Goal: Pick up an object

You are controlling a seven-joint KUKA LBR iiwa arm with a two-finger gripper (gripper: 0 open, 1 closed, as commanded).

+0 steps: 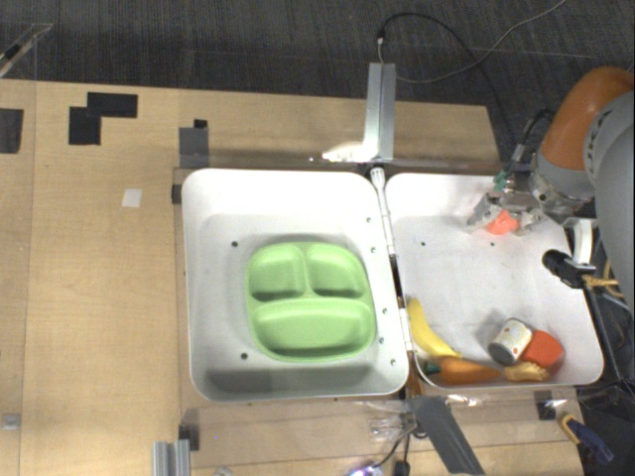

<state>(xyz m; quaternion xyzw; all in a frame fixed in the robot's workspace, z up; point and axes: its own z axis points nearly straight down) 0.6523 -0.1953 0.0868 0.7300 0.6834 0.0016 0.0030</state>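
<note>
While no writing reads, claw [503,209] spread around small red object [502,223], right bin [466,266], green tray [310,300] left bin.

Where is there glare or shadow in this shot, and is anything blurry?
Camera view: bright glare on the bench edge behind the bins; soft shadow along the left bin's near wall, below the green tray; the gripper looks slightly soft over a small red object.

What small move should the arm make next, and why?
Probably a short straight lift. The hand sits low in the right bin's far corner, right over a small red object, so raising it would show whether that piece comes up. Whether it is gripped cannot be told.
</note>
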